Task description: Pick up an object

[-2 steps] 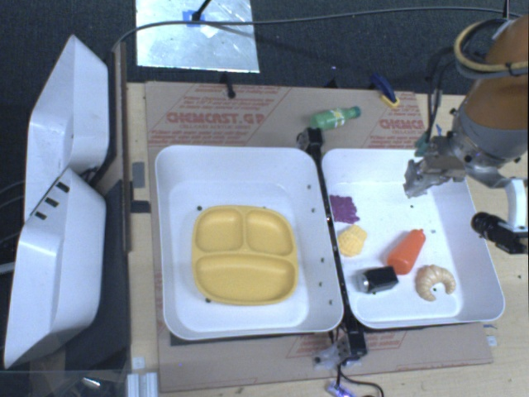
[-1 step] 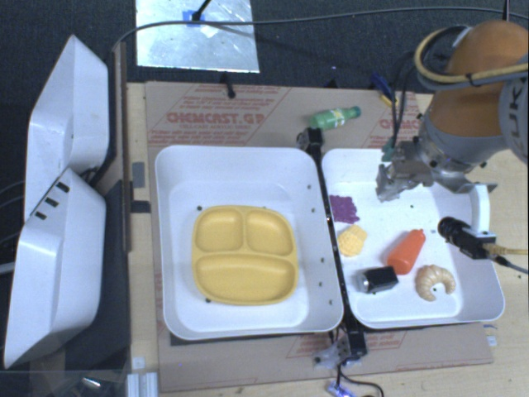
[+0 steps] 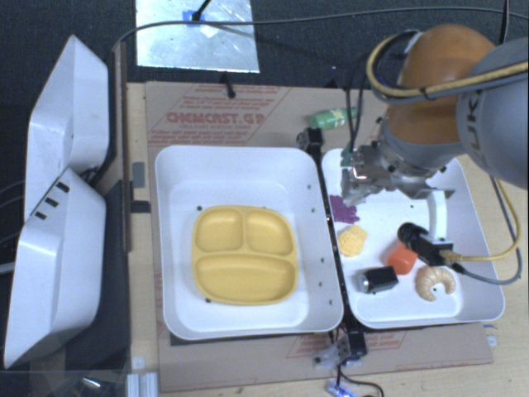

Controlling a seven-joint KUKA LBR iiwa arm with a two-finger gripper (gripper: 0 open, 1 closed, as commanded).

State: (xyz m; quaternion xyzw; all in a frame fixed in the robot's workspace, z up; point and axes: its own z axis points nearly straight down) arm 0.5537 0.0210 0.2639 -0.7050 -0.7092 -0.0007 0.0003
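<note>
Even overhead light, soft shadows, glare on the metal sheet [image 3: 197, 23], slightly grainy focus.

The arm [image 3: 488, 98] is a rounded grey casting with a smooth, matte surface; dark lettering is partly visible on its side near the right edge of the view. Above the wrist sits 1 broad orange band [image 3: 438, 69], domed and glossy, with a soft highlight on top. Yellow and black cables [image 3: 388, 56] loop around the band's left side, and a further yellow cable trails off toward the lower right. Below the band, the wrist narrows to a grey metal flange carrying the gripper [image 3: 357, 180], a compact assembly of silver and dark parts with a small pale, reddish patch on its upper face.
</note>
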